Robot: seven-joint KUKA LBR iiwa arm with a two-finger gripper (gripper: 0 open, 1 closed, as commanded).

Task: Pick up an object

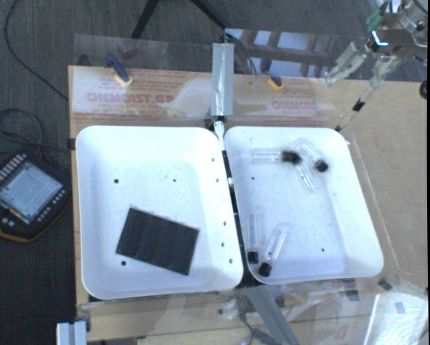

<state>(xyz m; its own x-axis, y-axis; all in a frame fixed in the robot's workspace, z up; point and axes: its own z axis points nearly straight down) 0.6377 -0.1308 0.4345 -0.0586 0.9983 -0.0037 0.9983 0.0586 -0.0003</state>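
Two white bins [85,192]: dark slab [157,241] left, clear tubes [301,164] right; pincer [359,67] fingers apart.

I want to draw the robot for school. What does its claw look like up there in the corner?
The claw has two thin, pale, see-through-looking fingers that end in small dark tips. They hang from a grey metal block with a little green spot on it. Thin wires curl above the block. The picture is too small to show any writing on it.

Robot gripper [360,69] at frame's upper right: pale translucent fingers [342,63], thin and tapering, dark tip on one; grey metal wrist block, green and white cabling above.
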